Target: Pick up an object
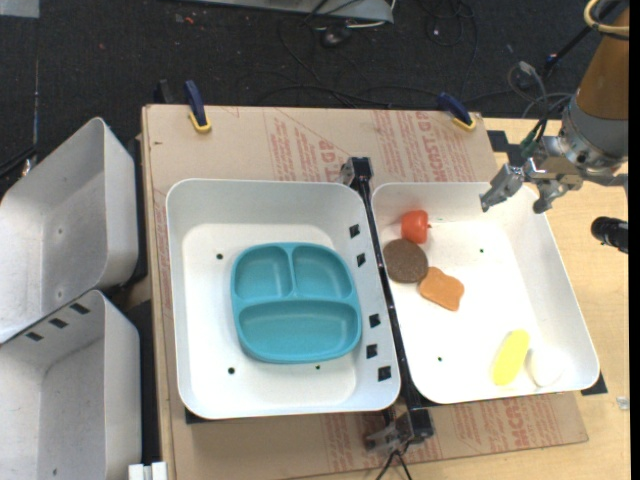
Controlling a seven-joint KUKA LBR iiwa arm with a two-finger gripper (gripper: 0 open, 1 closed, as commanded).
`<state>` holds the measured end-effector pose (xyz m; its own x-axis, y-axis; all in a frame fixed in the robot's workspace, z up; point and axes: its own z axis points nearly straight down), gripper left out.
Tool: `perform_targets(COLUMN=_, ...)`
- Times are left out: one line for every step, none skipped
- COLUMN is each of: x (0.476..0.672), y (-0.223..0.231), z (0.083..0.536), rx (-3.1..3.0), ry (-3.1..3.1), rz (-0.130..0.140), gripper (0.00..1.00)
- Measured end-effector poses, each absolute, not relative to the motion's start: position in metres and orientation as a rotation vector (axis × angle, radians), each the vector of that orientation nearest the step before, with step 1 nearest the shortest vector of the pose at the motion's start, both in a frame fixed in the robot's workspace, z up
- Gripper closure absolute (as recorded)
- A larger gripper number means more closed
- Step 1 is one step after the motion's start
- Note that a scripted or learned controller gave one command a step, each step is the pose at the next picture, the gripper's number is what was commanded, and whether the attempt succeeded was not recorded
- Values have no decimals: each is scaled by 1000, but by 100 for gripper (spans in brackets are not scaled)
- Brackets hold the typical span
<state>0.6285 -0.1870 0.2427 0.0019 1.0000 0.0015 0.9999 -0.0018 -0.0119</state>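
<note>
At the far left, two spare white tubs (60, 268) sat tilted off the edge of the bench. Next came the left bin (190, 298), and in it lay a teal divided plate (296, 302), flat, with three compartments facing up. A black clip strip (370, 268) ran down the seam between the two bins. The right bin (565, 298) held my choices: a red tomato-like piece (415, 225) near the back, a brown round patty (406, 261) just beside and in front of it, an orange wedge (441, 290) touching the patty's lower right edge, and, well apart near the front corner, a yellow piece (510, 357) next to a white egg-like one (546, 367). My pincer (520, 196) hung spread and grasping nothing over the right bin's back rim, well apart from every piece.
</note>
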Motion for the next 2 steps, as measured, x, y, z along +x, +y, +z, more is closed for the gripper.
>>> perform_targets(x=631, y=-187, z=251, rx=-2222, ry=-2223, rz=0, gripper=0)
perform_targets(x=628, y=-192, z=206, rx=-2221, ry=-2218, rz=4, gripper=0)
